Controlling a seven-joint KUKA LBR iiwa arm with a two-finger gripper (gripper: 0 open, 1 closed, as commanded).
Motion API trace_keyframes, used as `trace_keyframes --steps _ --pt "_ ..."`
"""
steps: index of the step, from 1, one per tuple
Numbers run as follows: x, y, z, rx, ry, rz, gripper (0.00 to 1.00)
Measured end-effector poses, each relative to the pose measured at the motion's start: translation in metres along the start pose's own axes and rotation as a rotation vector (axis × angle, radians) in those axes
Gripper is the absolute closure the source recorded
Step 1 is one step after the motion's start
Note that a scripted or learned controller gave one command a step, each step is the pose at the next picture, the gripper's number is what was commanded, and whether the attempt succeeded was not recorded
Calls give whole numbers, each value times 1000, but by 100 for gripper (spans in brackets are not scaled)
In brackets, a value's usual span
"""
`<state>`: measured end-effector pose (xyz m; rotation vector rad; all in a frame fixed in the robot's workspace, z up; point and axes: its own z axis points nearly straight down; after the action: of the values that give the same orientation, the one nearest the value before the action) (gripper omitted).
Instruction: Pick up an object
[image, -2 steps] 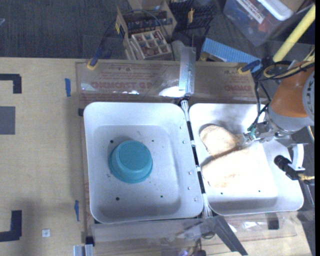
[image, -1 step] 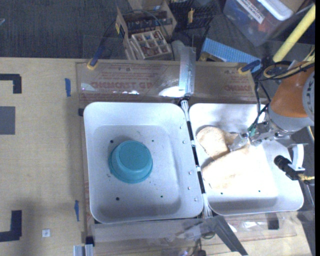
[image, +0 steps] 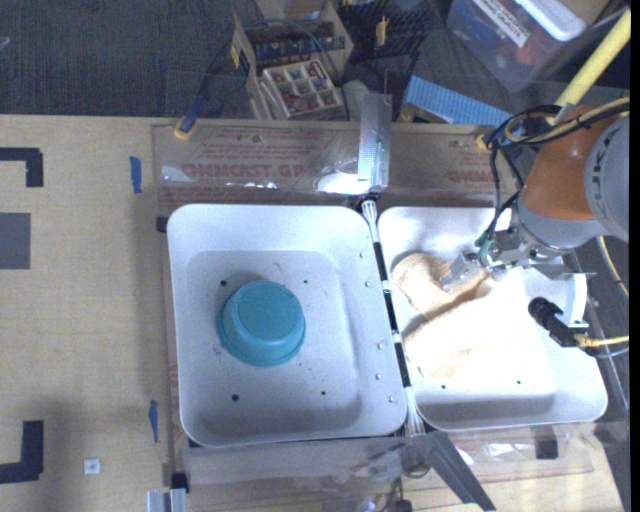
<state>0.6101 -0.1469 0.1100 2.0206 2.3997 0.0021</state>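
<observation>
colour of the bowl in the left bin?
Teal blue; the bowl sits upside down in the left bin, clear in the camera view.

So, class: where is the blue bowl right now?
The blue bowl sits upside down in the left bin, near its middle, well apart from the gripper.

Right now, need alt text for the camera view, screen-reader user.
A grey robot arm with an orange band reaches from the right into the right-hand white bin, its gripper low over a tan object near the bin's back left. The left bin holds an upturned teal bowl.
</observation>
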Motion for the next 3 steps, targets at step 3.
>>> trace_keyframes --steps 3 --pt "39 39 21 -6 -2 36 0"
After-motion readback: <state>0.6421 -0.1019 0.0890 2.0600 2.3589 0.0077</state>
